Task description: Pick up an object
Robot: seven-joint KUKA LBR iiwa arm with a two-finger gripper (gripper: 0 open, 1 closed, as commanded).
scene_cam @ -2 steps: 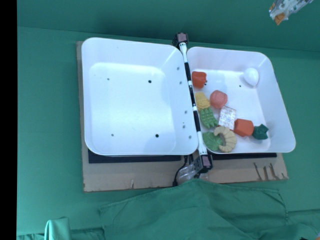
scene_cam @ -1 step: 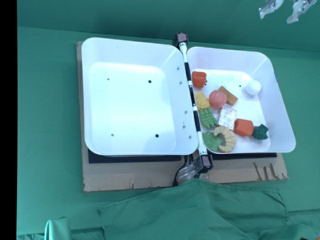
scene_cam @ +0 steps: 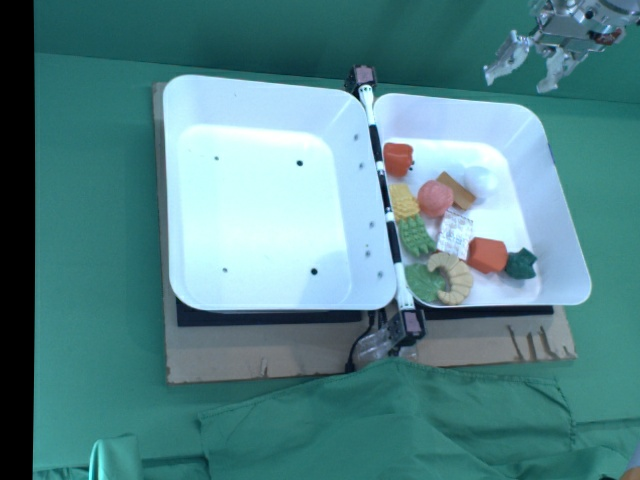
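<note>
Above the far right corner of the right white bin [scene_cam: 560,218]: silver two-finger gripper [scene_cam: 530,71].
Jaws spread, holding nothing; small plastic toy foods [scene_cam: 440,230] crowd that bin's left side, awaiting a pick.

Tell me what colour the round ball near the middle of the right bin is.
Pinkish red ball, clearest in the camera view.

Left white bin [scene_cam: 172,183], dotted with a few small dark holes, beside right white bin [scene_cam: 562,223]. Black-and-white rod [scene_cam: 380,173] along the shared edge. Black mat [scene_cam: 270,317] beneath both, on a cardboard sheet [scene_cam: 260,363]. Green cloth [scene_cam: 90,218] over the bench; rumpled green fabric [scene_cam: 400,423] overlapping the cardboard's near edge.
</note>
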